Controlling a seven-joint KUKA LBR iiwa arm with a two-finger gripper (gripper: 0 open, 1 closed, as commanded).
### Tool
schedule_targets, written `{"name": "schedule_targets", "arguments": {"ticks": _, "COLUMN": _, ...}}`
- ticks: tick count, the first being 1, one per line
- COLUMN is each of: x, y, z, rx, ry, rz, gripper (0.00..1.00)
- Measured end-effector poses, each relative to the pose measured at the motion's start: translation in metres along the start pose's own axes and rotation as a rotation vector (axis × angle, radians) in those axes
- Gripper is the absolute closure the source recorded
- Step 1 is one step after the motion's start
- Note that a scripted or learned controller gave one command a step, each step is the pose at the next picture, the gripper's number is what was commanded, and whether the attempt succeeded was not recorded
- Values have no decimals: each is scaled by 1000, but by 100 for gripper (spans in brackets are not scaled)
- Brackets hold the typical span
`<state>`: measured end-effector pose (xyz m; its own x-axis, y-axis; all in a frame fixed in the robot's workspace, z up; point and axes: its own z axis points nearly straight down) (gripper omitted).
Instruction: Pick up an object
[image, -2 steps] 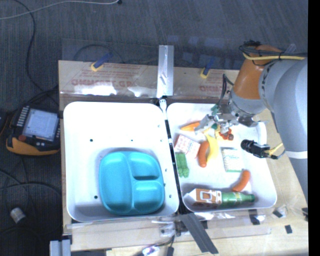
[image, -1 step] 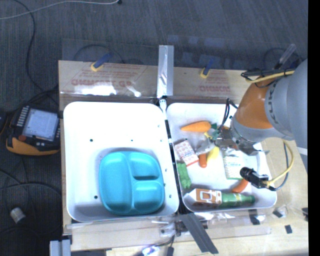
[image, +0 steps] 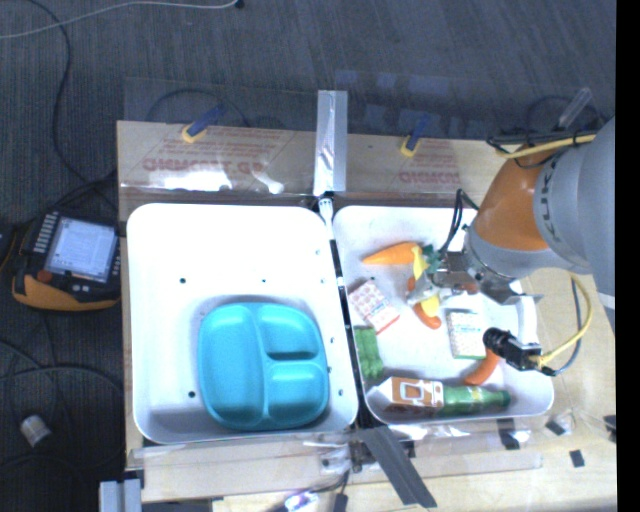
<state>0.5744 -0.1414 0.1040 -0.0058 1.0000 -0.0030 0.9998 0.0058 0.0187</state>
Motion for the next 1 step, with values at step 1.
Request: {"name": "schedule_targets", "arguments": {"ticks": 1, "x": -32, "y": 30, "z": -150, "rx": 20, "ry": -1, "rz": 9, "gripper": 100}}
